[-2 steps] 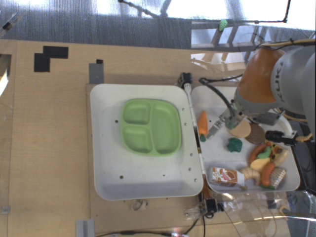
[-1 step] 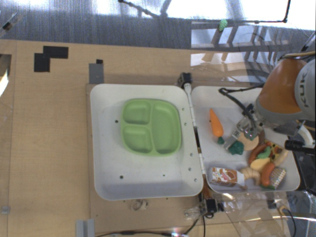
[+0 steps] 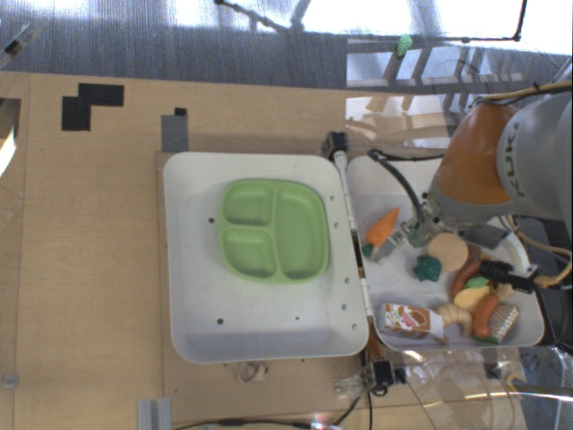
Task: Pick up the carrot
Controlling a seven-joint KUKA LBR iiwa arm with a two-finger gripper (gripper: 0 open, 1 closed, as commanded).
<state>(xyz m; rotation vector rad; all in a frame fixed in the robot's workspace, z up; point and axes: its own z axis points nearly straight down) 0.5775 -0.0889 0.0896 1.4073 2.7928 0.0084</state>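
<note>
We look down from one fixed camera above the pale wooden tabletop (image 3: 89, 267), tilted so the far edge lies at the top. It stands far enough off to take in both shallow white plastic bins, the left one (image 3: 192, 267) and the right one (image 3: 528, 334), side by side.

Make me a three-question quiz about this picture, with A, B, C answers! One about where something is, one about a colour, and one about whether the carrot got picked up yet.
1. Where is the carrot?
A. in the right bin
B. on the green plate
C. on the bare bench

2. What colour is the divided plate in the left bin?
A. red
B. blue
C. green

3. What is the carrot doing?
A. hanging high in the air
B. lying in its bin beside the gripper
C. sitting in a cup

Answers:
1 A, it lies near the right bin's left wall.
2 C, the plate is light green.
3 B, it rests on the bin floor, not lifted.
</note>
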